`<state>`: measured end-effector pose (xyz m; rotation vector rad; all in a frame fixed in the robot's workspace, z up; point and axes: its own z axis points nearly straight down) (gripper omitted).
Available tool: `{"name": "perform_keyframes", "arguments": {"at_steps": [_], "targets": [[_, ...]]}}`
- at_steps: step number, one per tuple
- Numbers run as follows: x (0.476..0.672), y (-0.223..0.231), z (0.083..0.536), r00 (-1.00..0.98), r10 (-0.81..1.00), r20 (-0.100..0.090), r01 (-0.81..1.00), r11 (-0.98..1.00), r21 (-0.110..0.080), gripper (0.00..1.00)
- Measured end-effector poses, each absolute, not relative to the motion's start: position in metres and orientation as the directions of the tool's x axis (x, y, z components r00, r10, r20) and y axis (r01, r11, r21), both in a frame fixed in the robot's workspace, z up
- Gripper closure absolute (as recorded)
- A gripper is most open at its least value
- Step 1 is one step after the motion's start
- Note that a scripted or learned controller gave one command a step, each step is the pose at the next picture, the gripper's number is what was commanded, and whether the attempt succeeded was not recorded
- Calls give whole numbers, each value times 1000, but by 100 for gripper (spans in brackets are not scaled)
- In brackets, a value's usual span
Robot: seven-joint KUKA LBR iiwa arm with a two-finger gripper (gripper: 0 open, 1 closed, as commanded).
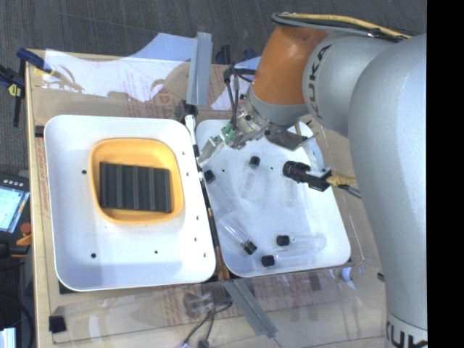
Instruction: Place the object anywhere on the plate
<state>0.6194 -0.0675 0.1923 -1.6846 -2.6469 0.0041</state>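
A yellow plate [130, 151] sits in the left white bin [72, 245], with a dark ribbed block [138, 187] lying on it. Several clear tubes with black caps lie in the right white bin [330, 220]: one [250, 180] near the middle, one [238, 235] at the front left, one [303, 243] at the front right. A loose-looking black cap [267, 261] lies near the front rim. My gripper [212, 149] hangs low over the right bin's far left corner, beside the wall between the bins. A small black piece [209, 175] lies just below it.
The big grey arm with its orange band [290, 64] covers the right side and the right bin's back edge. Papers [109, 78] and a grey upright bar [197, 71] stand behind the bins. A device with a screen [11, 205] sits at the far left.
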Motion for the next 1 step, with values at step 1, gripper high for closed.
{"name": "perform_keyframes", "arguments": {"at_steps": [1], "targets": [[635,-20,227,-412,911,1,911,412,-1,0]]}}
